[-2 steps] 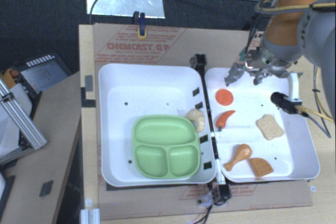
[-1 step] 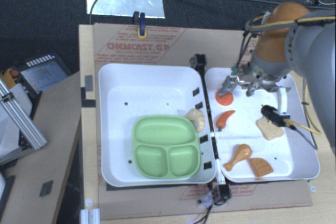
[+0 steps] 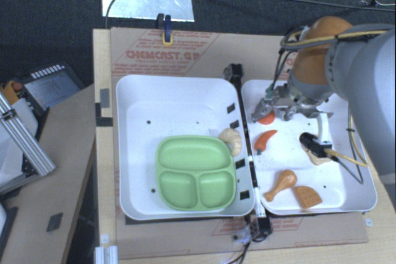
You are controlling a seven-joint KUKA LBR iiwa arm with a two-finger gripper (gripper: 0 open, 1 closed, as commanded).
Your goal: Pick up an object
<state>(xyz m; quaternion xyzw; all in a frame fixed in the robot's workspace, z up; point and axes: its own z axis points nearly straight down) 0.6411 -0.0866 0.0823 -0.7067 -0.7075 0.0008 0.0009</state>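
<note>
Claw (image 3: 270, 109) near chilli (image 3: 265, 140) (drumstick (image 3: 281, 183) apart).

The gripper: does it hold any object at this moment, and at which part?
It cannot be told. The gripper sits low in the right bin, right at a red piece, but any hold is hidden.

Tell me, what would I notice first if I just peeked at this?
Probably the big grey robot arm with its orange band, reaching in from the right over the right bin. Next, the bright green divided tray in the left bin. Then the little toy foods in the right bin: a red pepper and a drumstick.
</note>
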